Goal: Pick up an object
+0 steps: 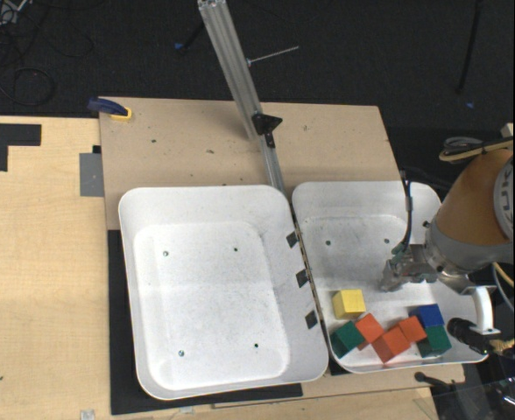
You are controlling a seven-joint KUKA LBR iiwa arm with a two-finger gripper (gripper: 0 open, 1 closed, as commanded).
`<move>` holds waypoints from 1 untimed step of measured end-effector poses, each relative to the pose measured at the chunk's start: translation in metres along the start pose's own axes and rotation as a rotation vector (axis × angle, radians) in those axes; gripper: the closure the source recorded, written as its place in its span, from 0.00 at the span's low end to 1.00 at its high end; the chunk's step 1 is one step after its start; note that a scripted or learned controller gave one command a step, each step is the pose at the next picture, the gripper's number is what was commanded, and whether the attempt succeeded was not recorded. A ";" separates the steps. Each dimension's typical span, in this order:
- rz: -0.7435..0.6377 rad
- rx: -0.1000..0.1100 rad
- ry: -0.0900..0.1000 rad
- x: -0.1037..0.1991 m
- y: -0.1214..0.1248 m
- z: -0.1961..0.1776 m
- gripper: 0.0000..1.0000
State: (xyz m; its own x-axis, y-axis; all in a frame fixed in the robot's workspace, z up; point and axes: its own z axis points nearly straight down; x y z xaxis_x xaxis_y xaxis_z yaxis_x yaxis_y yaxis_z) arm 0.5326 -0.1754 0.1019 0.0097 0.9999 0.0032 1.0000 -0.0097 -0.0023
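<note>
In the right bin (354, 208) several small blocks lie along the near wall: a yellow cube (349, 302), a green block (347, 337), an orange block (370, 327), a larger orange block (396, 339), a blue block (429, 315) and a dark green block (434, 343). My gripper (399, 273) hangs low over the bin floor, right of the yellow cube and just behind the orange and blue blocks. Nothing shows between its fingers. The arm's orange band and grey wrist cover the bin's right side.
The left bin (144, 226) lies beside the right one, a divider with black clips (299, 277) between them. A slanted aluminium rail (233, 64) rises behind the bins. A blue and yellow clamp (110, 108) sits at the board's far left corner.
</note>
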 end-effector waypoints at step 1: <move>-0.011 -0.003 -0.003 0.006 0.001 -0.044 1.00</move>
State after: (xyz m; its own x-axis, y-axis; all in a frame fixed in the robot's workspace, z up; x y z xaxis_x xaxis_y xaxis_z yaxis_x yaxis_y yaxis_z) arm 0.5342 -0.1701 0.1456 -0.0011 1.0000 0.0005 1.0000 0.0011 0.0009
